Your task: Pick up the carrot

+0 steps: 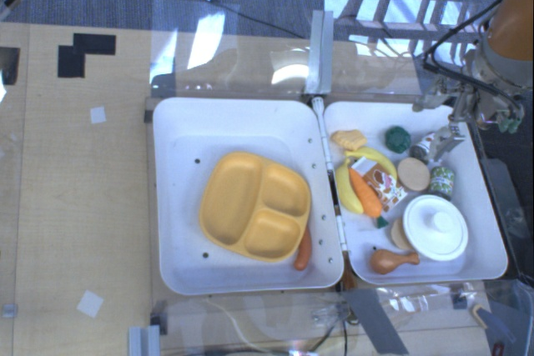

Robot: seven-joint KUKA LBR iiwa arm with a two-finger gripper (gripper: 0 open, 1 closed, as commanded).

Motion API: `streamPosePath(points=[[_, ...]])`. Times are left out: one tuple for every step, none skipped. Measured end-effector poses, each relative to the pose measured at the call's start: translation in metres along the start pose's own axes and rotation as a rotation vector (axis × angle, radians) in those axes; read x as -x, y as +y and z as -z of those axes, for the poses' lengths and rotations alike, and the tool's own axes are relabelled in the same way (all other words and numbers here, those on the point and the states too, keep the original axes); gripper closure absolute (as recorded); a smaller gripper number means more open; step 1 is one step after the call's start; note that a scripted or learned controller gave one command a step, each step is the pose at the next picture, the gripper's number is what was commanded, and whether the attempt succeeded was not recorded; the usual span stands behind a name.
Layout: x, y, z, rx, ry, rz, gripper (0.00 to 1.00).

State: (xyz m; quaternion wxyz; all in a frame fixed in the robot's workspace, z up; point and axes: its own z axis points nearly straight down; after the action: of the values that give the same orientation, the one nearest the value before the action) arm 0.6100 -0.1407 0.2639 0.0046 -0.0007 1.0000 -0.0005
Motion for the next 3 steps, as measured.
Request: streamPosePath(points=[[-0.044,0.027,-0.119,0.002,0.008,-0.206,0.00],[-0.039,0.059,-0.169,0.003,-0.021,-0.450,0.00],[-0.034,0.059,-0.153,0.005,-0.035,-0.444,1.00]])
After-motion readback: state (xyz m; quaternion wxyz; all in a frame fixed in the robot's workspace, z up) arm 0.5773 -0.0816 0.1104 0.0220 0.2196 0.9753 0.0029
